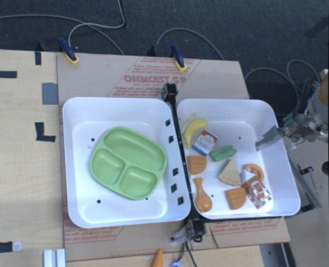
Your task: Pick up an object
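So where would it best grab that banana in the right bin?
Probably across the middle of the banana, coming straight down from above. It lies flat and curved near the bin's left wall, and a small box touches its lower end, so the upper middle offers the freest narrow width for the pincer.

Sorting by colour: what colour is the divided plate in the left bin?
Light green, seen clearly in the camera view: the divided plate.

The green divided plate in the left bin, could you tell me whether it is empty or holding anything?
Empty. The green divided plate lies flat in the left bin, and all three compartments show bare green.
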### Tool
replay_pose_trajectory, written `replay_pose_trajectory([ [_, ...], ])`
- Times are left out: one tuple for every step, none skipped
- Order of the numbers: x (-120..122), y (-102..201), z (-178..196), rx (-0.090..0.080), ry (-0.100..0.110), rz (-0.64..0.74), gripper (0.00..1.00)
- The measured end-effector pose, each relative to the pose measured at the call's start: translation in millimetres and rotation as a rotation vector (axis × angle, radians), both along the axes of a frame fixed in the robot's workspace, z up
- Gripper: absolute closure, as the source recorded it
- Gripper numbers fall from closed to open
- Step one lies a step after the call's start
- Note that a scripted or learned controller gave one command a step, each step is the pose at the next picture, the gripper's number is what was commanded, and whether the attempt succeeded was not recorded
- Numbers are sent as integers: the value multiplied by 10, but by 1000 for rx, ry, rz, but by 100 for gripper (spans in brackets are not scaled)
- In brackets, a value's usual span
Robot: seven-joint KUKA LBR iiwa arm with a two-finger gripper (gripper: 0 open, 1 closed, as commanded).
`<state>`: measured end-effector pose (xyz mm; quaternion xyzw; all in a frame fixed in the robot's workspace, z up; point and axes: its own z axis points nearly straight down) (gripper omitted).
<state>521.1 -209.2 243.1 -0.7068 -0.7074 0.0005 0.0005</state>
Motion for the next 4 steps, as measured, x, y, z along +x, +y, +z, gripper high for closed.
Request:
replay_pose_trajectory([
  [587,754,-1453,2,-3,2,0],
  [313,952,-1530,-3,-17,-1,0],
  [313,978,-1435,3,-12,2,100],
  [871,1770,-516,1,-2,2,100],
])
